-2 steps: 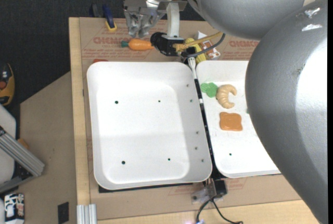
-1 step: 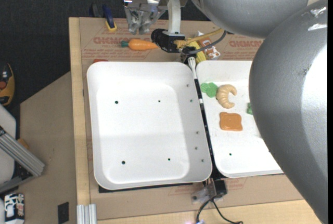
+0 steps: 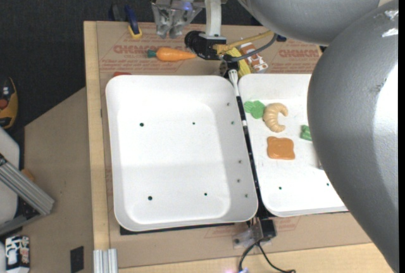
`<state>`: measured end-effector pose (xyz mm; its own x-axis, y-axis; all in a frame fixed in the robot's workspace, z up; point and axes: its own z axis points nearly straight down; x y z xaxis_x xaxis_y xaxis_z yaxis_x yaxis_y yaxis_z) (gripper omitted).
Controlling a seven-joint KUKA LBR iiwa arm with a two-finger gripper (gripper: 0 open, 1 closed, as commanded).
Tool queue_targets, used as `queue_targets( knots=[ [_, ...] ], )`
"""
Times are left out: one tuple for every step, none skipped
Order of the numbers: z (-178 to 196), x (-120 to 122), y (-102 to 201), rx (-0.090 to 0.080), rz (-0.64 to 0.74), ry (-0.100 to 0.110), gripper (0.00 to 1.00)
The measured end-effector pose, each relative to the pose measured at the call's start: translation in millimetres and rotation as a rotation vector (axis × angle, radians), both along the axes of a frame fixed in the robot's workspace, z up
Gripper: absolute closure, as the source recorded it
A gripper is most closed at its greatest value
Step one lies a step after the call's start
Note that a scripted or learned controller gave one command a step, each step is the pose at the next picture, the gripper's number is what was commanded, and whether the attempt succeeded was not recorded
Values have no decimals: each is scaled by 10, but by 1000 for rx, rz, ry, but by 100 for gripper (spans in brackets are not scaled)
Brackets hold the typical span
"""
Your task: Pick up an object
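Observation:
My gripper [image 3: 171, 21] hangs at the far edge of the bench, beyond the back rim of the left bin [image 3: 126, 139]. It is raised just above and behind an orange carrot [image 3: 174, 54] lying on the cardboard outside the bins. The right bin [image 3: 297, 202] holds a tan croissant [image 3: 276, 114], a green leafy piece [image 3: 254, 108], an orange-brown slab [image 3: 280, 148] and a small green piece [image 3: 306, 133]. The arm covers the right part of that bin.
A blue and yellow tool [image 3: 131, 21] lies on the bench's back left corner. A small red and white item [image 3: 256, 63] sits behind the seam between the bins. The big grey arm links fill the upper right.

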<state>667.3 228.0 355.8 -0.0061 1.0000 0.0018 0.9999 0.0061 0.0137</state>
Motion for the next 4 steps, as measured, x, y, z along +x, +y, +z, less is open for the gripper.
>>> queue_targets(
  knots=[
    [447,-1,-477,-2,-11,6,100],
    [1830,-246,-114,5,-1,-4,100],
    [1722,-234,-135,-2,-5,13,0],
    [1836,-234,-127,-1,-4,9,100]
  ],
)
